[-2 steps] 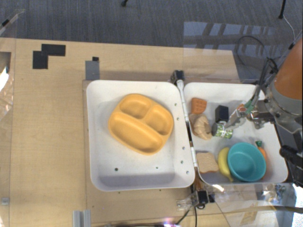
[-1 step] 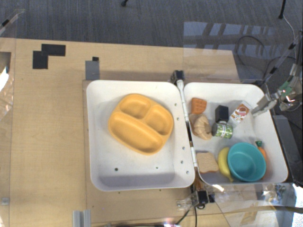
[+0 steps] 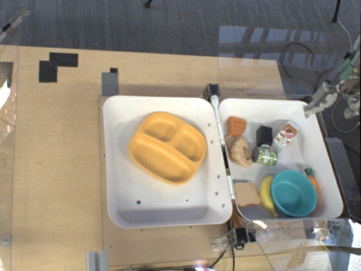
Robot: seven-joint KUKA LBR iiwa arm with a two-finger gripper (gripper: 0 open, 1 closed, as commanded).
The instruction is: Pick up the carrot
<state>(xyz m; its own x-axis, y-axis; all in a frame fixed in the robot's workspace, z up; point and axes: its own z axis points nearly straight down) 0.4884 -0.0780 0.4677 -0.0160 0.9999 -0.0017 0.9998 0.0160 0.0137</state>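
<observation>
The carrot [image 3: 312, 180] lies in the right bin [image 3: 322, 130], tucked just behind the teal bowl [image 3: 293, 193] against the bin's right wall, green top pointing away from the bowl. A banana [image 3: 265, 195] touches the bowl's left side, a bread slice [image 3: 246, 193] beyond it. The gripper [image 3: 316, 101] hangs above the bin's far right corner, well apart from the bowl; whether it is released or clenched I cannot tell.

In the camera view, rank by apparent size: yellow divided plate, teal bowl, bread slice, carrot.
1. Yellow divided plate, clearly largest.
2. Teal bowl.
3. Bread slice.
4. Carrot, though the bowl hides most of it, so its true size is uncertain.
</observation>
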